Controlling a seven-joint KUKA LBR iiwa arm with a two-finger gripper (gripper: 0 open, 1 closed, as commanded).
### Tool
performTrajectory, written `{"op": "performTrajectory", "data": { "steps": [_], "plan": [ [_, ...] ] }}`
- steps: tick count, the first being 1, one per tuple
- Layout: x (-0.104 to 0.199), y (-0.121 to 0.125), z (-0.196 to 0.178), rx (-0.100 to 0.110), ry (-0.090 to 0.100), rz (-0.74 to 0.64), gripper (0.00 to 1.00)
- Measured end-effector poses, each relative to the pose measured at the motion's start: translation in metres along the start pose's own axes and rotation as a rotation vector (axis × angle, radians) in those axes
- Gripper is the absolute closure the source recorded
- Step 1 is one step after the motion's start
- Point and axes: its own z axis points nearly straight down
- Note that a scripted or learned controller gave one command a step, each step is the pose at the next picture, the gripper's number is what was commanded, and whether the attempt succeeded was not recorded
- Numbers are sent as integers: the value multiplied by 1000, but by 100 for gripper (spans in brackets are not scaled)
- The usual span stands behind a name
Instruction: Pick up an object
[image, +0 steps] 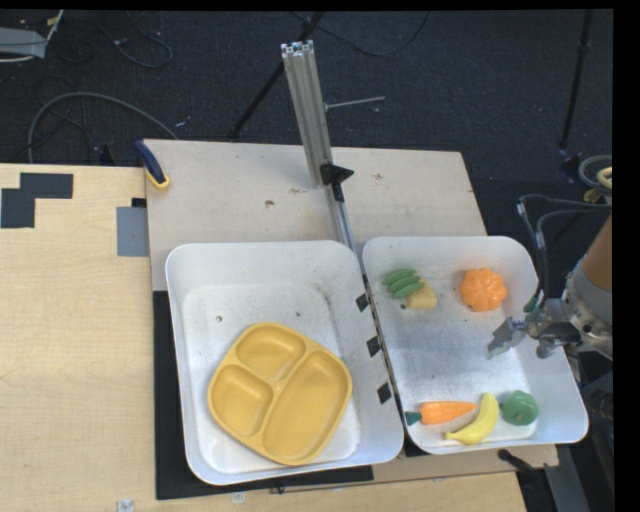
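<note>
While the gripper (512, 335) hung at the right bin's (450, 345) three o'clock edge, I could not tell its grip. The nearest toy, a round, ribbed orange (483, 289), sat apart at its eleven o'clock.

Bins (200, 290): white plastic, matt, scuffed grey.
Tray (280, 393): yellow plastic, smooth, slight sheen.
Toy food (483, 289): plastic, smooth, glossy on banana (478, 423).
Bench (70, 330): pale wood, matt.
Post (308, 110): bare metal, ribbed.
Floor (200, 70): dark carpet, rough.
</note>
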Motion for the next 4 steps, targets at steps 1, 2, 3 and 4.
{"op": "performTrajectory", "data": {
  "steps": [1, 2, 3, 4],
  "plan": [
    [3, 3, 44, -1, 0, 0, 0],
    [2, 12, 101, -2, -1, 1, 0],
    [1, 12, 89, -2, -1, 4, 100],
    [-6, 18, 43, -9, -3, 0, 100]
  ]
}}
